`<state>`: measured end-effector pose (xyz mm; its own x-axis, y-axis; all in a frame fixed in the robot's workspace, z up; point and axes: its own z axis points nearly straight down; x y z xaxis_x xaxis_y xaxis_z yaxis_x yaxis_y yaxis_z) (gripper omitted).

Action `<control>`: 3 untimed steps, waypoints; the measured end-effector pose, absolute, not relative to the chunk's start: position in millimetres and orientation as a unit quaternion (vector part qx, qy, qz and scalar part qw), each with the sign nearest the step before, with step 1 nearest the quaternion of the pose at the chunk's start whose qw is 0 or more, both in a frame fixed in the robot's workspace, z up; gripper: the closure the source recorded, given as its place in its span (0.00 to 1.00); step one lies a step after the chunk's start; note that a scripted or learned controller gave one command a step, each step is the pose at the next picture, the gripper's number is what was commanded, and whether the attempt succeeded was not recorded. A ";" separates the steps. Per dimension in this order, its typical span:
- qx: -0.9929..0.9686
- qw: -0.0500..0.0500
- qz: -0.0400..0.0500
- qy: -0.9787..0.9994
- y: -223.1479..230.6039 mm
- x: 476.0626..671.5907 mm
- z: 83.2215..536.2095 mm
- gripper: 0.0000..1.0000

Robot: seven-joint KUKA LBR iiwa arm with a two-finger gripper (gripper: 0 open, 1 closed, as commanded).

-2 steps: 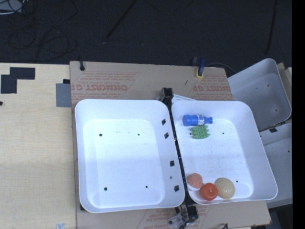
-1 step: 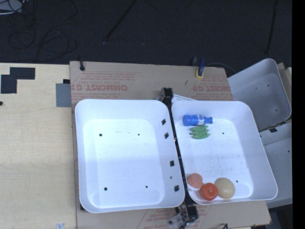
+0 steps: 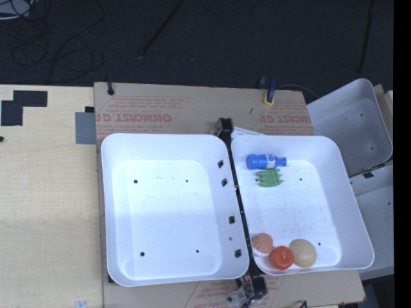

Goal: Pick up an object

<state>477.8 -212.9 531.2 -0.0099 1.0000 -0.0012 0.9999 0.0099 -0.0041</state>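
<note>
Light wood table [image 3: 45, 191] across left and near side, with black patches [image 3: 22, 104] and a grey patch [image 3: 84, 127] at its far left. Flat on it, a brown cardboard sheet [image 3: 167, 111] with red print, under both bins.

Left bin [image 3: 164, 217]: white, shallow, a few small dark holes in the floor.

Right bin [image 3: 314, 210]: same type, touching the left bin along the centre seam. All loose items inside this one.

Tilted white panel [image 3: 350, 127] beyond the right bin's far right corner.

Black clips [image 3: 225, 181] spaced along the seam between the bins. Blue-and-yellow clamp [image 3: 270, 92] on the far edge of the cardboard.

Candidate objects, all in the right bin:
- Blue bottle [image 3: 264, 162], lying on its side at the far left of the bin, white cap pointing right.
- Beige ball [image 3: 303, 252], near wall, rightmost of a cluster of three.
- Green leafy piece [image 3: 270, 178], just on the near side of the bottle, close beside it; contact not resolvable.
- Red round item [image 3: 281, 258], looks like a tomato, against the near wall, touching the beige ball.
- Pale orange-pink piece [image 3: 262, 242], leftmost of the cluster, just beside the red item, close to the seam.

Bottle/green pair well apart from the near cluster, bare bin floor between.

End effector state: cannot tell. Nothing lifted; every item resting on the bin floor.
</note>
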 end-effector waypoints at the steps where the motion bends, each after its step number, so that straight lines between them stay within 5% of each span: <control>1: -0.703 0.002 0.002 -0.711 -212.8 477.8 530.8 0.00; 2: -0.702 0.002 0.002 -0.713 -212.4 478.8 540.8 1.00; 3: -0.701 0.002 0.002 -0.713 -212.4 478.7 540.3 0.00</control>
